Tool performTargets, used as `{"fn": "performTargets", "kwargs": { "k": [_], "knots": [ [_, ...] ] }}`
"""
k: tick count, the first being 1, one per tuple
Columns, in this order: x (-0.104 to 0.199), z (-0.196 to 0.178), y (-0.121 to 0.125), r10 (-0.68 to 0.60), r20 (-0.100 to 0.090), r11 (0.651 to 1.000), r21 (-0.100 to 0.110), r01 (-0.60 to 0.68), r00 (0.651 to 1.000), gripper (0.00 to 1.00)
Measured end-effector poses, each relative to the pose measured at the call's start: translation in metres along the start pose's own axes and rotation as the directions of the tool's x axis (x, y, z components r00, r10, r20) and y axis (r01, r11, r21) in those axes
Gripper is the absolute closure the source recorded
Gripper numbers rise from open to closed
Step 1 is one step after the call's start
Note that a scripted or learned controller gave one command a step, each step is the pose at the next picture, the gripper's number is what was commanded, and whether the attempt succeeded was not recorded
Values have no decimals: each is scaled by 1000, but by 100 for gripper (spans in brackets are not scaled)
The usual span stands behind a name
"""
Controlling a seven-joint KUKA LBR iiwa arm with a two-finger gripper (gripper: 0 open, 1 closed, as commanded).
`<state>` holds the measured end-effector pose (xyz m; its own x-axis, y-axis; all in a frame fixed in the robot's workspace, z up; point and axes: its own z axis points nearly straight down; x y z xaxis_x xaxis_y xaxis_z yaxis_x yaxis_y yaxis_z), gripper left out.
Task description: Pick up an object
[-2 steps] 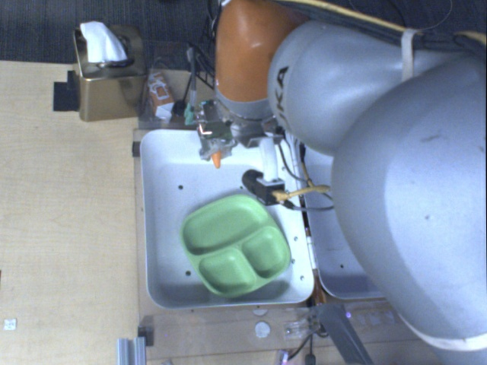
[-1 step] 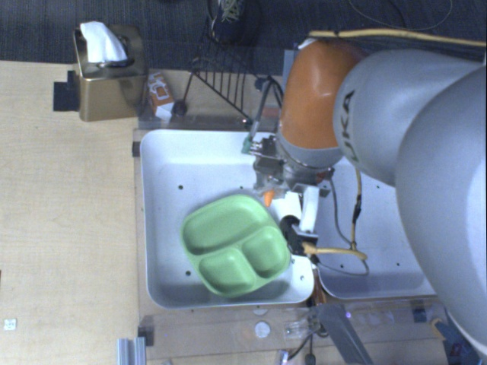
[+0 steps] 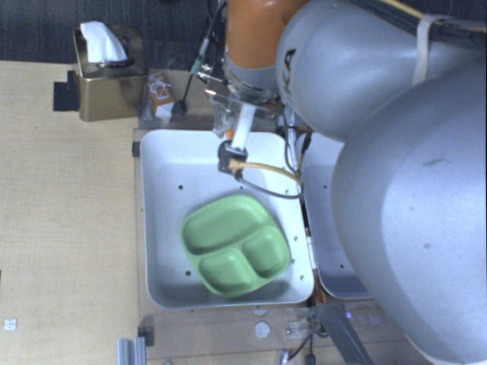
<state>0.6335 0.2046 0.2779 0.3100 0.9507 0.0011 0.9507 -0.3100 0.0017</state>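
Observation:
A light green plate [image 3: 234, 242] with three compartments lies in the left white bin [image 3: 163, 204], toward its near right corner. It sits flat and nothing is on it. My gripper [image 3: 228, 119] hangs below the orange wrist band over the far edge of that bin, well behind the plate and not touching it. I see nothing held at the gripper.
The grey arm covers most of the right bin [image 3: 335, 280], of which a near-left strip shows. Behind the left bin stand a brass-coloured tissue box [image 3: 106, 71] and a small orange and white carton [image 3: 160, 93]. Pale wooden bench [image 3: 61, 219] lies to the left.

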Motion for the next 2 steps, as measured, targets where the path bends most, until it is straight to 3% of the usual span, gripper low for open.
{"fn": "performTargets", "kwargs": {
  "k": [1,2],
  "knots": [
    [-145,78,-52,92,0,996,1,-92,996,100],
    [-56,99,-26,-48,0,999,1,48,999,100]
  ]
}}
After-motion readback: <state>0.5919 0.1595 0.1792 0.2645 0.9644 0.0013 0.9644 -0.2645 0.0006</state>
